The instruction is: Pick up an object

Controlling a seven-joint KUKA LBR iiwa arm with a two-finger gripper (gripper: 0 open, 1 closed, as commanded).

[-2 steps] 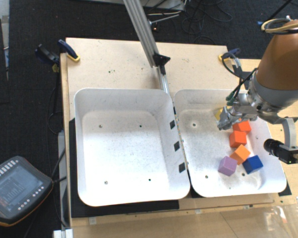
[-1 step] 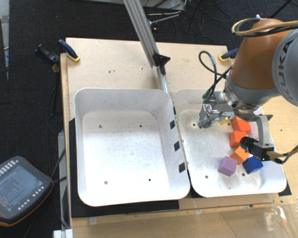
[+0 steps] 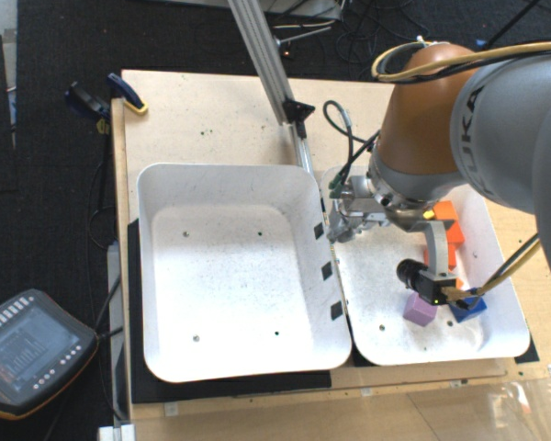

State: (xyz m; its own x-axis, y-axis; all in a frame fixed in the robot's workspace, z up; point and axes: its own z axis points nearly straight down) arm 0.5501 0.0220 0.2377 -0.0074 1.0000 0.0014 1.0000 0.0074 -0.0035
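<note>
In the right bin (image 3: 386, 343) lie a purple block (image 3: 420, 310), a blue piece (image 3: 470, 308) right beside it, and an orange block (image 3: 450, 231) farther back. My gripper (image 3: 347, 219) hangs over the right bin's left side, close to the rim between the two bins. It is well to the left of all three objects. The grey and orange wrist above hides part of the bin's back.
The left bin (image 3: 165, 191) sits alongside. A slanted metal rail (image 3: 262, 49) comes down to the bins' back edge. A blue and yellow clamp (image 3: 119, 95) sits at the bench's far left corner. A control pendant (image 3: 28, 347) lies off the bench, lower left.
</note>
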